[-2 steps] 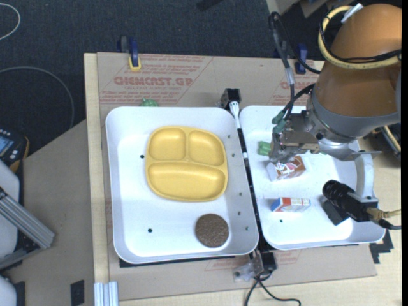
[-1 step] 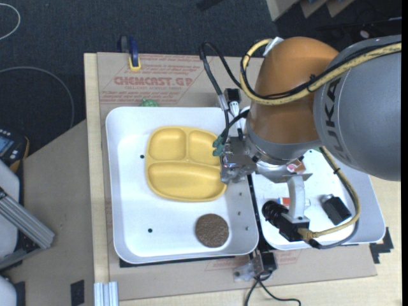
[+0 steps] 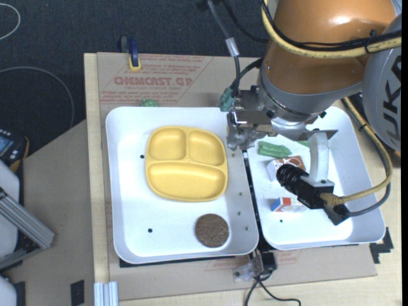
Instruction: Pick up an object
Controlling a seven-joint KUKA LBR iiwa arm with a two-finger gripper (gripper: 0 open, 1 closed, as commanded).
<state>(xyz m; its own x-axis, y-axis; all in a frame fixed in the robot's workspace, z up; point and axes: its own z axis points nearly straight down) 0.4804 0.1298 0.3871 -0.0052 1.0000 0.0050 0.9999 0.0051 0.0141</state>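
Camera view, inspected from the remote station. The gripper (image 3: 236, 136) hung over the seam between the two bins, at the left edge of the right bin (image 3: 357, 234) and toward its far side. I could not tell whether the tool was set wide or narrow, as the wrist body covered it. I saw nothing held in it.

Nearest candidate: the green object (image 3: 274, 149), which lay flat in the right bin just beside the gripper, toward the far left corner. I judged it small, light and possibly soft, best pinched across its narrow width. A red-and-white pack (image 3: 285, 165) lay next to it, partly hidden by robot hardware. A small blue-and-red carton (image 3: 285, 204) lay nearer the near edge. I judged both to be light thin card, easily crushed, and best taken across the short sides.

Left bin (image 3: 121, 171): the yellow divided plate (image 3: 187, 163) sat in the middle. I judged it stiff, smooth and likely slippery, with a hold only at the rim or a partition ridge. The brown disc (image 3: 211, 230) lay flat near the near right corner, and I judged it too low to grip easily.
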